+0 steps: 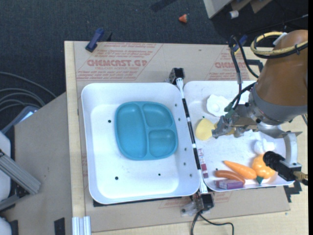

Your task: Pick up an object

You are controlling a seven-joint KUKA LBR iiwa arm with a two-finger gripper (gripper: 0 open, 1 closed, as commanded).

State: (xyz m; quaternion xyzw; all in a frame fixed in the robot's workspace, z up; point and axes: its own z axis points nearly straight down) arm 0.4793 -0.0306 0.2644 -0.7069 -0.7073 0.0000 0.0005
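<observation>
My gripper (pixel 221 128) hangs low over the middle of the right bin (pixel 195 89), its tip right beside a yellow rounded piece (pixel 205 129). A white crumpled object (pixel 215 104) lies just behind it. Along the bin's front lie an orange carrot (pixel 239 168), a red-orange sausage shape (pixel 229 175), a purple block (pixel 230 184) and an orange-yellow pepper (pixel 261 166). A small white piece (pixel 261 145) rests near the arm. Nothing is seen held in the gripper.
The left bin (pixel 98 160) holds a blue divided plate (pixel 145 130). A black-and-white rail (pixel 188 126) runs between the bins. The bulky orange and grey arm (pixel 281 77) covers the right bin's far right side.
</observation>
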